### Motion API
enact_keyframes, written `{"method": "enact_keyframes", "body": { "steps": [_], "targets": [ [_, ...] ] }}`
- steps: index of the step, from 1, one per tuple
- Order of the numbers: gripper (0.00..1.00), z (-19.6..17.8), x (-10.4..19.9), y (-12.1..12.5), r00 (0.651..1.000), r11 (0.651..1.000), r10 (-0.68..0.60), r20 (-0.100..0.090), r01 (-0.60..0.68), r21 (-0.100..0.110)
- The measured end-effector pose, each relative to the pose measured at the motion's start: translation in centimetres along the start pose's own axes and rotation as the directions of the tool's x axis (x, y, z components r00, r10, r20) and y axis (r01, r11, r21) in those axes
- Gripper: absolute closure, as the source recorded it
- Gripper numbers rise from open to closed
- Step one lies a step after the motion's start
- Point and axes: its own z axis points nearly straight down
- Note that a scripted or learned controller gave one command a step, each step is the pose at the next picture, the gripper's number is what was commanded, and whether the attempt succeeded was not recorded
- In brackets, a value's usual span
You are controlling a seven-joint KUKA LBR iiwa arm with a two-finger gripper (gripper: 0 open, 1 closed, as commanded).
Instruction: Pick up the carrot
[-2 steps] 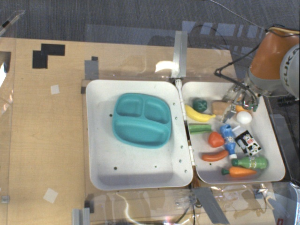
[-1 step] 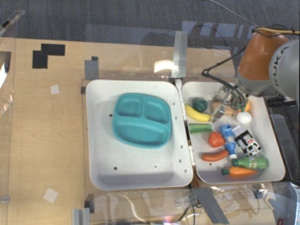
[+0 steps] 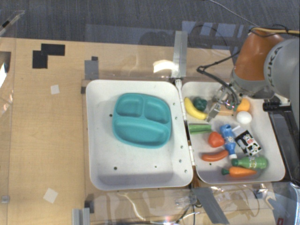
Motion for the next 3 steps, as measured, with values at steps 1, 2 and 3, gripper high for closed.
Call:
{"method": "enact_keyframes", "body": {
  "steps": [1,2,3],
  "targets": [
    [0.00,0.0,-3.7,-7.2,0.995,0.995,-0.095,0.008,0.095,-0.006],
    [0.00,0.1,-3.4,-6.8,0.996,0.996,0.089,0.004,-0.089,-0.011],
    [0.00,-3.2,-2.6,-3.3,0.983,0.983,0.183,0.009,-0.183,-0.014]
  ]
}}
